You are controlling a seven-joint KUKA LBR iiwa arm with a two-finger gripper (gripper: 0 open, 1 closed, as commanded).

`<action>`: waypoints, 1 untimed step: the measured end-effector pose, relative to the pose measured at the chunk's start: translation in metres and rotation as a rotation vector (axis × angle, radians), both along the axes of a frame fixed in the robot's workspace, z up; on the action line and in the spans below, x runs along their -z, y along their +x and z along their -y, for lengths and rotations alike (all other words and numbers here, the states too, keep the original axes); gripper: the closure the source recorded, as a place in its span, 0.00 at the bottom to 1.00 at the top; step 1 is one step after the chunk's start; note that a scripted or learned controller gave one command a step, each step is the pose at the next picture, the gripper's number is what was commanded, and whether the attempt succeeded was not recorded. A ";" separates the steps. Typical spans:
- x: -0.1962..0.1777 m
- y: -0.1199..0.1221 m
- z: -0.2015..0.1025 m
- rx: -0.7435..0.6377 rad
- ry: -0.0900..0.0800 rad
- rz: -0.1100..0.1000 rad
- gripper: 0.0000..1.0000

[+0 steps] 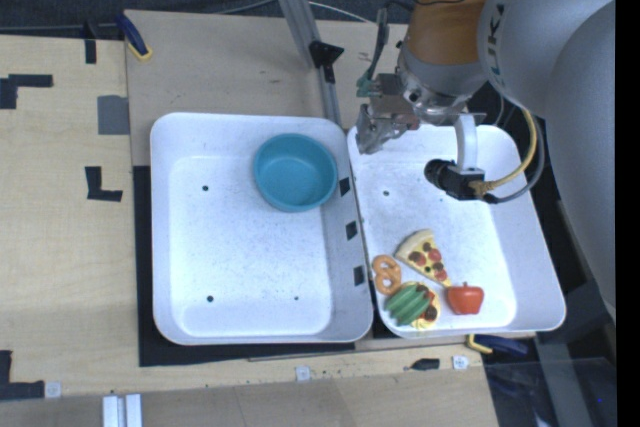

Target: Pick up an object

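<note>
The gripper [375,130] is hanging over the far left corner of the right bin [500,225], just beside the wall it shares with the left bin [190,245]; whether it is open or closed, I cannot tell. A blue bowl [294,172] is sitting in the far right part of the left bin. A pizza slice [423,254], a pretzel [386,270], a green vegetable [408,302] and a red tomato [465,298] are lying clustered at the right bin's near edge, well apart from the gripper.
</note>
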State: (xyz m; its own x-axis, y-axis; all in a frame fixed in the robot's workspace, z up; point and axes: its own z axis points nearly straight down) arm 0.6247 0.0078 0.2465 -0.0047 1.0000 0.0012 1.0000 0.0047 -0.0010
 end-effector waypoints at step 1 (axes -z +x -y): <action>0.005 0.006 -0.062 -0.001 0.000 0.000 1.00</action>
